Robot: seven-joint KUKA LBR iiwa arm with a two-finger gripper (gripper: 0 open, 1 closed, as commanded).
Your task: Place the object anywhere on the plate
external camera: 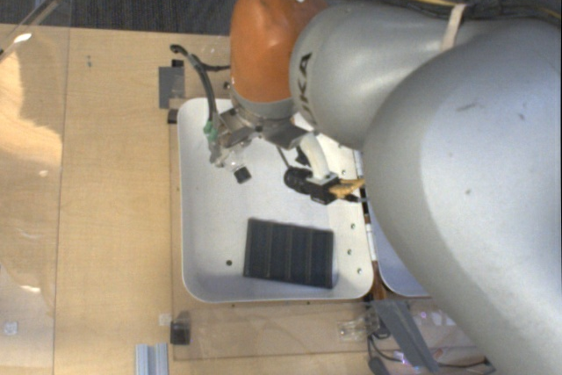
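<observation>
A dark ribbed rectangular plate [288, 254] lies flat on the floor of the left white bin [195, 215], near its front edge. My gripper [228, 155] hangs over the back left part of this bin, under the orange band of the arm. A small dark block [241, 175] sits right at the gripper's lower tip. I cannot tell whether it is held or lies on the bin floor. The plate is well in front of the gripper and a little to its right.
The grey arm [421, 101] covers the right side of the view and most of the right bin [395, 281]. A tiny dark speck [229, 263] lies on the bin floor left of the plate. Wooden bench top [97, 189] spreads to the left.
</observation>
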